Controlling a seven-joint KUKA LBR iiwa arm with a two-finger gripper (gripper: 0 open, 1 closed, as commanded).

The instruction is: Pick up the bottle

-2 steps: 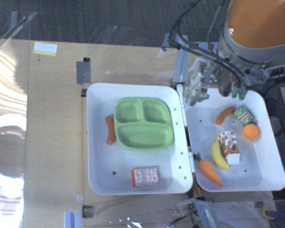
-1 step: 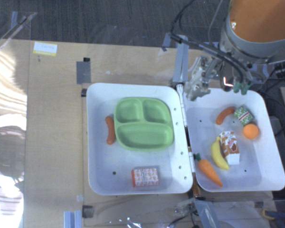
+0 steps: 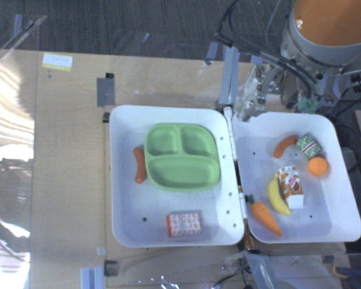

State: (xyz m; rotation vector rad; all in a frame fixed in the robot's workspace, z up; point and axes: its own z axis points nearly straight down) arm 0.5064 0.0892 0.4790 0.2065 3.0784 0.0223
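Observation:
A clear, see-through bottle (image 3: pixel 248 101) hangs in the air over the far left corner of the right bin (image 3: pixel 343 221), close to the wall between the two bins. My gripper (image 3: pixel 263 92) reaches down from the grey and orange arm (image 3: pixel 331 17) at the top right and is shut on the bottle's upper part. The bottle looks pale and slightly blurred, and its lower end is just above the bin's rim.
The right bin holds an orange sausage (image 3: pixel 284 146), a green packet (image 3: pixel 308 144), an orange ball (image 3: pixel 317 167), a small carton (image 3: pixel 290 186), a banana (image 3: pixel 277 198) and a carrot (image 3: pixel 265 217). In the left bin (image 3: pixel 123 221) lie a green divided plate (image 3: pixel 182 157), a sausage (image 3: pixel 139 164) and a red-patterned box (image 3: pixel 184 224).

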